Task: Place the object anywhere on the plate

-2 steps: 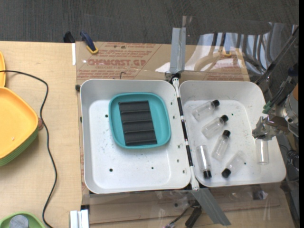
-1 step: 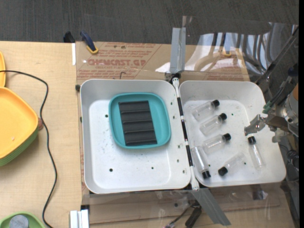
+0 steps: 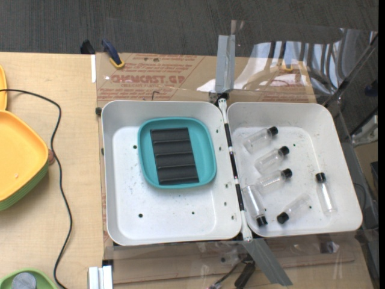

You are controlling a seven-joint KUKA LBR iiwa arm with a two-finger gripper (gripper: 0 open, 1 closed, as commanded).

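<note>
Cardboard (image 3: 180,74) behind the bins reads roughly "CHEMCAST"; six capped vials (image 3: 281,174) lie right of the teal plate (image 3: 177,153).

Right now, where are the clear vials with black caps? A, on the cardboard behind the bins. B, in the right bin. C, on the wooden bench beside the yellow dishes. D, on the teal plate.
B: the vials lie scattered on the floor of the right bin, while the teal plate in the left bin holds only a dark ridged insert.
</note>
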